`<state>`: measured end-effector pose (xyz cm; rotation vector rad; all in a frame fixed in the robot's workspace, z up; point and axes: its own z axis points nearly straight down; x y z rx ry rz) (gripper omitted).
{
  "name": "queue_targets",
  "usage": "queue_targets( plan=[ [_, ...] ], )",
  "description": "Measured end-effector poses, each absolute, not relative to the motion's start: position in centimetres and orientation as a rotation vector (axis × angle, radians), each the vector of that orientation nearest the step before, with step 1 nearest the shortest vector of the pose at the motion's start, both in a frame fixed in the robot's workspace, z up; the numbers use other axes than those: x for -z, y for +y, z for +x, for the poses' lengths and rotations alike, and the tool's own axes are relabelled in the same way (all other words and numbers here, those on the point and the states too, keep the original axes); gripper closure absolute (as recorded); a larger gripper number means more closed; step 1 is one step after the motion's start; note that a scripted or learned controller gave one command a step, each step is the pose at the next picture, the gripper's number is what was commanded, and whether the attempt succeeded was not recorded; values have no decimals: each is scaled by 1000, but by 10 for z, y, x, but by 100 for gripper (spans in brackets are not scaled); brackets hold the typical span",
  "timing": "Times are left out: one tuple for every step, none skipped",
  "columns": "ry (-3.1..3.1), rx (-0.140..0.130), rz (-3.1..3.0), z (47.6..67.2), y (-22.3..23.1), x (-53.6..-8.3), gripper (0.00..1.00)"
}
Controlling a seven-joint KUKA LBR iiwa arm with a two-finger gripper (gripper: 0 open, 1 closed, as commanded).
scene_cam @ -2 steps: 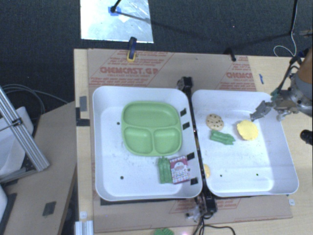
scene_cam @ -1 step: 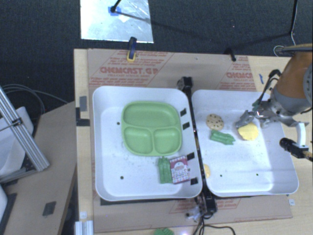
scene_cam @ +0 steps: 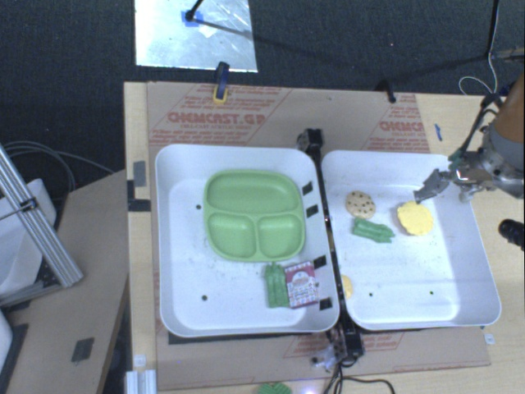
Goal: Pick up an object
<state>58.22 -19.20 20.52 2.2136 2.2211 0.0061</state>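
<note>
hand (scene_cam: 430, 189) above right bin (scene_cam: 459, 302) | beside yellow piece (scene_cam: 415, 218) | cookie (scene_cam: 359, 204), green piece (scene_cam: 373, 231) nearby

The big grey robot arm (scene_cam: 502, 150) comes in from the right side. It has an orange band above its wrist, up near the edge. Its two-finger gripper (scene_cam: 430, 189) sticks out to the left and points a little down. The dark fingers look close together, with nothing between them.

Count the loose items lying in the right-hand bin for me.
4: a cookie, a green piece, a yellow piece, and a small yellow bit at the left wall, partly hidden.
</note>
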Motion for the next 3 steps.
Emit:
queue_targets(
  plan=[
    [2227, 2, 2217, 611, -205, -78, 0],
    [2224, -5, 2212, 613, -205, -96, 100],
    [2229, -13, 2205, 594, -128, -204, 100]
  ],
)
